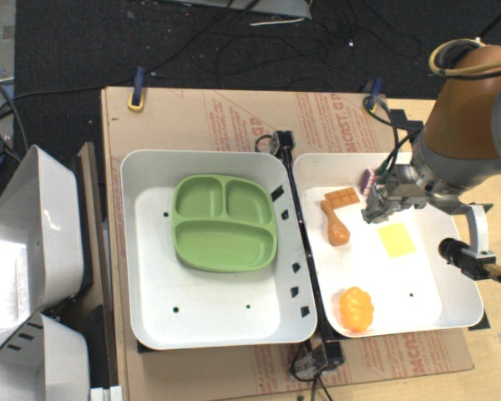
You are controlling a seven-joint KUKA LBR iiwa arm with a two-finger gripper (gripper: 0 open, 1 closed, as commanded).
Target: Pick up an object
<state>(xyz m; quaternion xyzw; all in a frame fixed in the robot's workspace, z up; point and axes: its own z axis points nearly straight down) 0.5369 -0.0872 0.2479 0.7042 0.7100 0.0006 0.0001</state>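
The end effector hangs low over the right-hand shallow white bin, at about twelve o'clock of that bin's floor; whether its fingers stand apart or together I cannot tell, since the dark wrist hides them from above; nothing is seen held.

Candidates lie close by: a flat pale yellow square piece just beside the tool at its five o'clock; an orange-brown drumstick-shaped toy at its nine o'clock, touching or overlapping a flat orange waffle-like slab at ten o'clock; a rounded orange lumpy toy well apart at seven o'clock.

In my judgement the step is the approach; to do it well, choose one item, centre over its narrowest width, descend straight; the drumstick's slim shaft offers the better bite, while the flat square is likely to slip under the tips.

Count: two bins on the cardboard-covered surface; four objects in the right one; one green plastic divided plate, with three compartments, in the left white bin.
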